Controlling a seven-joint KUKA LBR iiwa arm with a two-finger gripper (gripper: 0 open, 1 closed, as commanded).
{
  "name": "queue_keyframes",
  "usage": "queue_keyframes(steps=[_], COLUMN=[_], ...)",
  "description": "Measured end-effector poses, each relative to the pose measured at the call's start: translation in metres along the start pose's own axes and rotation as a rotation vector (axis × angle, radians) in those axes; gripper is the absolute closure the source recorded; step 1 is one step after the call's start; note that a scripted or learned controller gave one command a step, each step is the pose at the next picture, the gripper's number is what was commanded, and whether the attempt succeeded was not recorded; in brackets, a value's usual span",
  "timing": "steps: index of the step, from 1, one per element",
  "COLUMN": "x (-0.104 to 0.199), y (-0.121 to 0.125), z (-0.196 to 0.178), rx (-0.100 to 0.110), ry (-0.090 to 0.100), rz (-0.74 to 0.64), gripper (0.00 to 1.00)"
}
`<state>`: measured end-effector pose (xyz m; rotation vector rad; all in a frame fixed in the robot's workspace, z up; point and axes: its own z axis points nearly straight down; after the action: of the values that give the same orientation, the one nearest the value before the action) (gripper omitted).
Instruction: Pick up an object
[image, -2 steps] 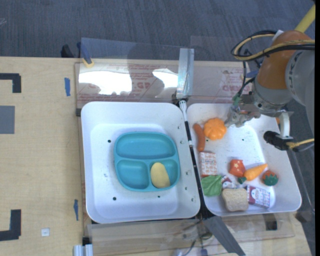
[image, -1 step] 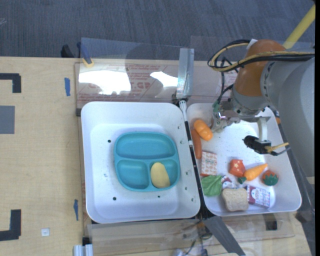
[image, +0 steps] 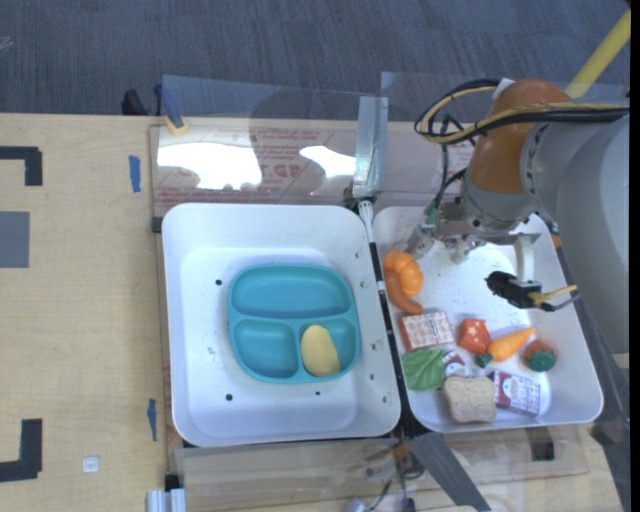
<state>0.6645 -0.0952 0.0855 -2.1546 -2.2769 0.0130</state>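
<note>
We start with the pale wooden counter, which carries two shallow white bins set edge to edge, presumably so things can be moved from one to the other with a short reach. The grey arm comes in from the right, its orange band sitting above the far end of the right bin. The left bin holds a teal divided plate lying flat in its middle, and a yellow, potato-like toy rests in the plate's lower right compartment. The right bin is where we judge the pick will be made, since its contents are loose and crowded toward the near half. A slice of toy bread lies beside a small white and red carton, with a green leafy piece and a red and white packet to their left. Past them are a toy carrot between two small red vegetables, and an orange toy vegetable against the bin's left wall. The hand hangs over the bin's far end, just beside that orange piece, the nearest candidate. We see nothing held in it, and we cannot tell how far open it is.
</note>
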Motion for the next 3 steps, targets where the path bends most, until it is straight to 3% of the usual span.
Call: queue_keyframes(steps=[2,3], x=[-0.004,0.002], y=[-0.002,-0.054], z=[0.000,-0.001], rx=[0.005,-0.014], ry=[0.001,-0.001], rz=[-0.106,-0.106], gripper=[0.00,0.00])
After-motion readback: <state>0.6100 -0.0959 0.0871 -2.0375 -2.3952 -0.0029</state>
